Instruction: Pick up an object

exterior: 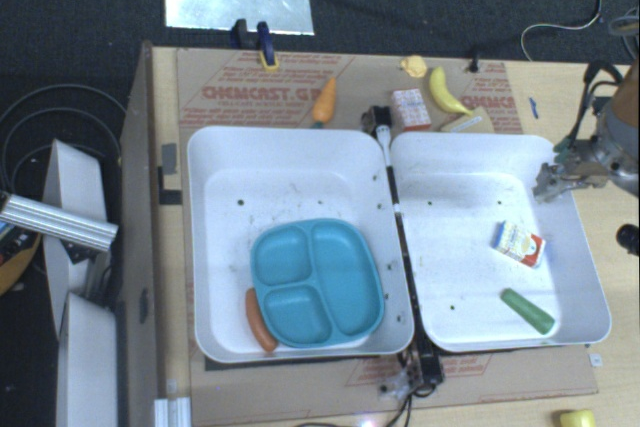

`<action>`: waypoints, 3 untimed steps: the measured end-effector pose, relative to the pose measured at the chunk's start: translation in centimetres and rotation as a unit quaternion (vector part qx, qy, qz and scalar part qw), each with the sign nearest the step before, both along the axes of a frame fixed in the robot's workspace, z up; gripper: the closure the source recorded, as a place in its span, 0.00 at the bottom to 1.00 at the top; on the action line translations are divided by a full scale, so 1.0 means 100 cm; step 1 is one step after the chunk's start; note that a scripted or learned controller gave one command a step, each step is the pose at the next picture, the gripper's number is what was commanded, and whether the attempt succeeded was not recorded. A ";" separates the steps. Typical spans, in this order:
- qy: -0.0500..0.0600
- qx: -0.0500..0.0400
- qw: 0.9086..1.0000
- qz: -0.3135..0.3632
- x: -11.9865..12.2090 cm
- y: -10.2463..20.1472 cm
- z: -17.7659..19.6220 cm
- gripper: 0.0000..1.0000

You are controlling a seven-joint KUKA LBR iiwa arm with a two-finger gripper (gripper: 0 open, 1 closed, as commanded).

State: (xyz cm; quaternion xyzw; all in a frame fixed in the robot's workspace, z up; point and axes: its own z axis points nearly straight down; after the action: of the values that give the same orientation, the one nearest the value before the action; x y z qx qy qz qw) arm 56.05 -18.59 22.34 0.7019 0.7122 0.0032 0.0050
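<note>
A: Where is the gripper (556, 177)?

B: It hangs over the right bin's (470, 150) far right rim; whether it is wide or narrow cannot be told, and nothing shows in it.

A: And the things to pick?

B: A small carton (519, 243) and a green cucumber (527, 310) lie in that bin, apart. The left bin (290, 150) holds a blue tray (315, 282) with a sausage (260, 319) touching its edge.

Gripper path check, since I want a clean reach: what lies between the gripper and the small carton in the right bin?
Nothing. In the camera view, only bare white bin floor separates the gripper from the small carton.
</note>
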 end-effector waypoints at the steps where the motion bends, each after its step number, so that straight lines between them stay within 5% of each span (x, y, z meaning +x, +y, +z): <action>1: -0.001 0.000 1.000 0.002 0.001 0.000 0.011 1.00; 2: 0.001 0.000 1.000 -0.004 0.001 0.012 0.111 1.00; 3: 0.003 0.000 1.000 -0.008 -0.010 -0.023 0.145 1.00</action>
State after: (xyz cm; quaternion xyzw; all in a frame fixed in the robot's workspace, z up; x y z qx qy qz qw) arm 55.02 -20.85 36.83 0.7073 0.7069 0.0010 0.0033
